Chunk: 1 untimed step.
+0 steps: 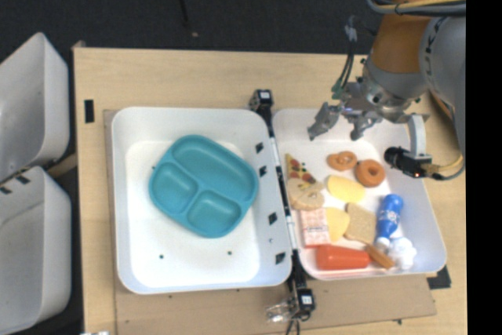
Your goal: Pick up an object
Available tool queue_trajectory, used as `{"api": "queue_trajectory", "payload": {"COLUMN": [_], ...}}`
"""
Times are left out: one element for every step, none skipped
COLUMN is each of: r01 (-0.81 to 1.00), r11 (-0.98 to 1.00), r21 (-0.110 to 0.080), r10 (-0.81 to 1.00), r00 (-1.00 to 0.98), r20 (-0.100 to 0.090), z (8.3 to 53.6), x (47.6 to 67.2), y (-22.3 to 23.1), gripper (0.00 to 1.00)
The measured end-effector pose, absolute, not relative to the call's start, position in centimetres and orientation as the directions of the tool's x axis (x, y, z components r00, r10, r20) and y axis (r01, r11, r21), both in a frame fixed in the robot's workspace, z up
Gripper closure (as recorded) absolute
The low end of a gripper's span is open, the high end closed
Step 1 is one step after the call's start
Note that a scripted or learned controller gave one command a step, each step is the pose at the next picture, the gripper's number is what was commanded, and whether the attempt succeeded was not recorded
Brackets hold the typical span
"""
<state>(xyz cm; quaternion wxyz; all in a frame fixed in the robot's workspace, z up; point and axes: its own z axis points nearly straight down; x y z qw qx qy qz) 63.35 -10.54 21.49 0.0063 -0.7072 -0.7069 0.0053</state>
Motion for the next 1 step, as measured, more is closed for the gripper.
{"api": "queue_trajectory", "payload": {"r01": [1.0], "r11": [0.001], "r21": [-0.004], "r10": [1.0], "r00": [-0.001], "r20": [0.001], "z": [22.22], "x": [63.58], "y": [-10.52], "gripper": [0.0]}}
